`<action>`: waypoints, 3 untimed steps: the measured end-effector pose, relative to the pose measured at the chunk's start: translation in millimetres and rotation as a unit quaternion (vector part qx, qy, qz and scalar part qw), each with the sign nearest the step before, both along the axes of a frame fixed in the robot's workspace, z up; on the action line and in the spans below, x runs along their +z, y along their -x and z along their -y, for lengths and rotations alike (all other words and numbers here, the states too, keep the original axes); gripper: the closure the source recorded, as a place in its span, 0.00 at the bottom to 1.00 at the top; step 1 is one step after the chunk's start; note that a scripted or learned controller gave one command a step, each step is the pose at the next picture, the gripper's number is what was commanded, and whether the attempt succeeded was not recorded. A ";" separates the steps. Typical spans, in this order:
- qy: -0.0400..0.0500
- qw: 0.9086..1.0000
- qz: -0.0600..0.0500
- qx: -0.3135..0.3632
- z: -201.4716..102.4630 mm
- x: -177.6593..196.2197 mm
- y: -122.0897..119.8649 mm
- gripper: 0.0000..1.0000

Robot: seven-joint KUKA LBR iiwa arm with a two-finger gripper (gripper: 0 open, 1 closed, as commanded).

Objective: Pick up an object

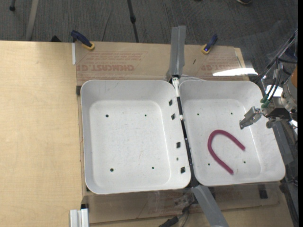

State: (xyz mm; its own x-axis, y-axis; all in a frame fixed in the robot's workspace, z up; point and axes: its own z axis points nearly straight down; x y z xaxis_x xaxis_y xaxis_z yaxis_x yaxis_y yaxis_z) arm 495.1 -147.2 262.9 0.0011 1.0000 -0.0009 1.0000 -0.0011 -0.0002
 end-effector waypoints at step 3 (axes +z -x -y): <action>0.000 0.999 0.000 0.043 -5.9 -40.8 -82.8 1.00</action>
